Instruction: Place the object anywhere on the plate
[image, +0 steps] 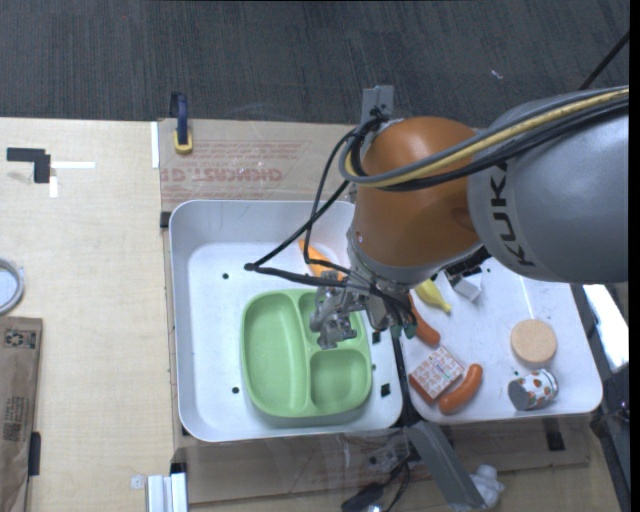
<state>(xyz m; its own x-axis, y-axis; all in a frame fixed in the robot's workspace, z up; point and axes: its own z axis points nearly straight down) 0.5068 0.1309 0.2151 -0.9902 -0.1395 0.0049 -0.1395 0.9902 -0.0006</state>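
Gripper (335, 322) over green plate (275, 350) — fingers perhaps empty, blurred.

Single fixed camera mounted above bench, angled down at slant. Both white bins framed: left bin (200, 330) centred, right bin (575, 345) toward frame's right. Arm (520, 190) seen close, entering from right, large in frame.

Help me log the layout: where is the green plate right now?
In the camera view, the green plate lies in the left white bin, toward its front right corner, directly under the gripper and beside the wall shared with the right bin.
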